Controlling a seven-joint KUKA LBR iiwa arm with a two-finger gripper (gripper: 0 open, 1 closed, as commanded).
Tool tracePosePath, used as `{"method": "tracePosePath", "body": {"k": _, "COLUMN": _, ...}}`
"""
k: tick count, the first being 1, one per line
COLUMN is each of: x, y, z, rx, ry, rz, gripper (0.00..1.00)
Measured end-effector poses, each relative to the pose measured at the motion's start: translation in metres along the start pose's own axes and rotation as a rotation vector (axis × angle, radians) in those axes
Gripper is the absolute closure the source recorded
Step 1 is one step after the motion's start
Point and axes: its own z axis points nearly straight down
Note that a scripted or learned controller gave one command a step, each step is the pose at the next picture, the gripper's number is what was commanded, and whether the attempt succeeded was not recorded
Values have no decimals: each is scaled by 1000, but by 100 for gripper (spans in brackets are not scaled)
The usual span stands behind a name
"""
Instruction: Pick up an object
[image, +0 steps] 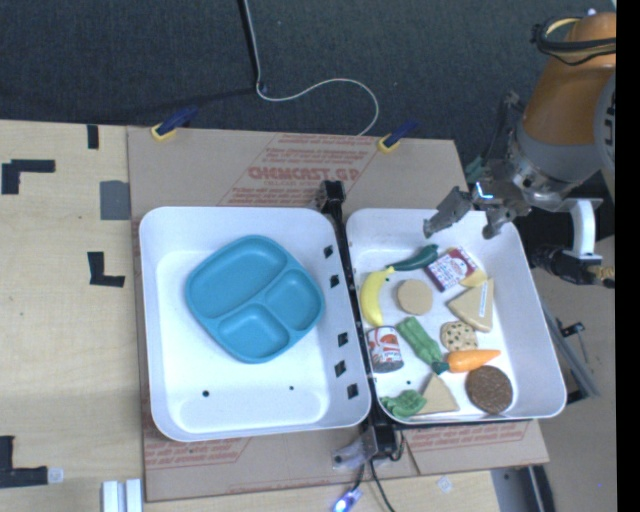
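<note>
Gripper (468, 212) hangs over the far edge of the right bin (535, 330), fingers spread wide, nothing between them. One finger (445, 213) points left, the other (497, 221) sits toward the bin's far right corner. Arm comes in from the right, orange band (570, 105) above the wrist.

Toy food lies nearer than the gripper, all inside the right bin. Closest to it: green pepper (412, 258) and red packet (449, 268), just near of the open fingers, not touching them. Left of those, banana (372, 296) along the bin's left wall, round biscuit (413, 297) beside it. Cheese wedge (474, 304) on the right side. Further near: green pickle (421, 341), small can (385, 349), chip cookie (458, 335), carrot (472, 359). Nearest edge: brown round cookie (489, 388), pale wedge (438, 394), green leafy piece (403, 404).

Left bin (170, 330) holds a blue divided plate (254, 297), well apart from the gripper. Both bins sit on cardboard (290, 170) on the bench.
</note>
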Motion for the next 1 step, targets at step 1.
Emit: {"method": "tracePosePath", "body": {"k": 1, "x": 73, "y": -65, "z": 5, "rx": 5, "ry": 3, "rz": -5, "gripper": 0}}
